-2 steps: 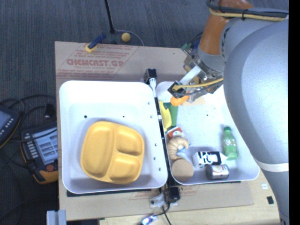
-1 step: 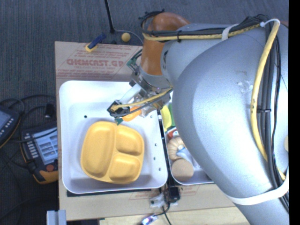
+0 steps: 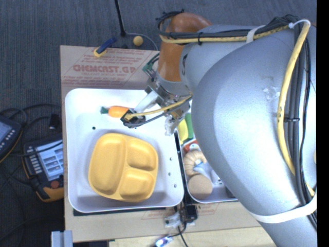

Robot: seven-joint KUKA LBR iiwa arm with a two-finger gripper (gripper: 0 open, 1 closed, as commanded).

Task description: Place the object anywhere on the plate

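Toy carrot (image 3: pixel 116 110) lying in the left bin (image 3: pixel 77 99), near its far wall, well apart from the yellow plate (image 3: pixel 123 166) that sits nearer the camera in the same bin. Long axis running left to right, green top pointing left, orange body ending just at the gripper (image 3: pixel 132 119). Gripper reaching in from the right, tips just beside the carrot's right end, perhaps touching it; too dark and small there to tell whether spread or pinching anything. Judged from this: carrot not yet lifted, plate lying toward the camera from both
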